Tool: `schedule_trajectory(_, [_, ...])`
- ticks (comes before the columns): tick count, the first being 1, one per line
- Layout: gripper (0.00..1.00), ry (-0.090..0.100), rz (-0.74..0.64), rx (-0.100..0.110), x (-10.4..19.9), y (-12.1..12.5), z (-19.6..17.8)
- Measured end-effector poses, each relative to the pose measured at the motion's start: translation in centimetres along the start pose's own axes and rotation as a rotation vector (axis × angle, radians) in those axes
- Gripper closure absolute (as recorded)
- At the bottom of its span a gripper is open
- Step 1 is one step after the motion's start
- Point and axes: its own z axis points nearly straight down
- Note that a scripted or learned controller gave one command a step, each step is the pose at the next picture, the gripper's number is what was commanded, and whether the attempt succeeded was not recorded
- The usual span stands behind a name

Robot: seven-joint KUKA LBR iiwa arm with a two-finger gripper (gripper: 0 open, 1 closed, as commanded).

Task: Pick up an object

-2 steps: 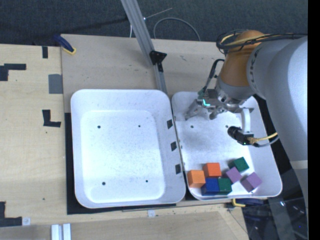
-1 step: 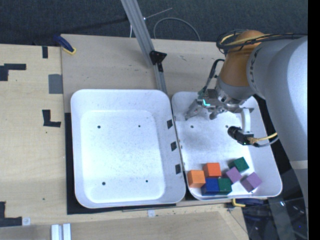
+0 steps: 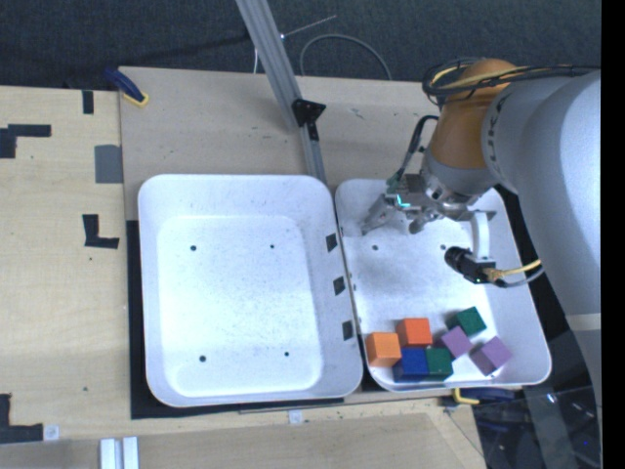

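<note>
Glossy white plastic bins, wooden bench

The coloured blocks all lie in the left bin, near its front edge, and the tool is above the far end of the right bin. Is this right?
Not quite: the camera view shows the coloured blocks in the right bin, near its front edge, not the left bin. The tool is indeed above the right bin's far end.

Robotics lab: taped bench, white bins

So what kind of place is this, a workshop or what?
Probably a robotics lab test bench: a KUKA arm with its gripper over two white bins, the right one holding small coloured blocks, plus tape marks on the wooden bench.
</note>
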Motion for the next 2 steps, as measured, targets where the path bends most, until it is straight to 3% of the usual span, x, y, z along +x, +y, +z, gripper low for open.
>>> schedule_trajectory(2, [0.0,0.0,0.0,0.0,0.0,0.0,0.0])
